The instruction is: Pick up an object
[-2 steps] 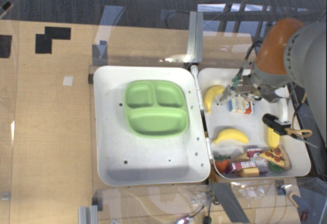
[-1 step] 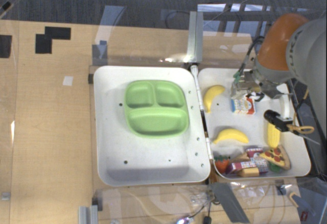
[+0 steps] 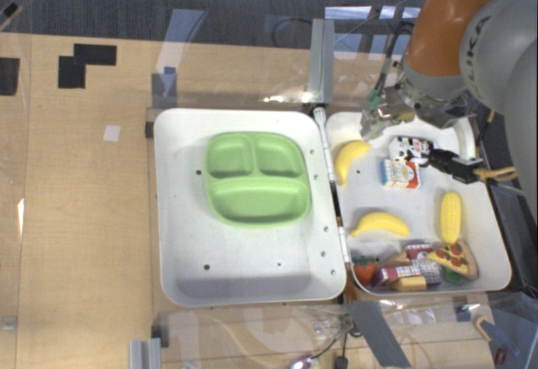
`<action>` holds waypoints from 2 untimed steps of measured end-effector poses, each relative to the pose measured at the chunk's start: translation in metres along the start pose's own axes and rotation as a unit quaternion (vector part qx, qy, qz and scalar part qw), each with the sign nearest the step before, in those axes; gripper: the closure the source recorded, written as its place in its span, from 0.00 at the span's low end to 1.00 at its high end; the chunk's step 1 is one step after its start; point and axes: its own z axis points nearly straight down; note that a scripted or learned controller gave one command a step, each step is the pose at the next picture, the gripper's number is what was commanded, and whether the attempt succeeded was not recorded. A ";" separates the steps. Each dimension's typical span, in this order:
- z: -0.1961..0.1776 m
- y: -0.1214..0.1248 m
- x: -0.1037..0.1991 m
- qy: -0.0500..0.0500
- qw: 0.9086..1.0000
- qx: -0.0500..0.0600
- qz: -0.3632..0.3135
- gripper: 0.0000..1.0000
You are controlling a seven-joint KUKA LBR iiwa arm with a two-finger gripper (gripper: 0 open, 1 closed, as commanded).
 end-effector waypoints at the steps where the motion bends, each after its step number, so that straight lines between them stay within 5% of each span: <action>1: 0.000 0.000 0.000 0.000 1.000 0.000 0.000 0.00; 2: 0.063 -0.055 -0.028 0.000 1.000 0.002 0.001 0.00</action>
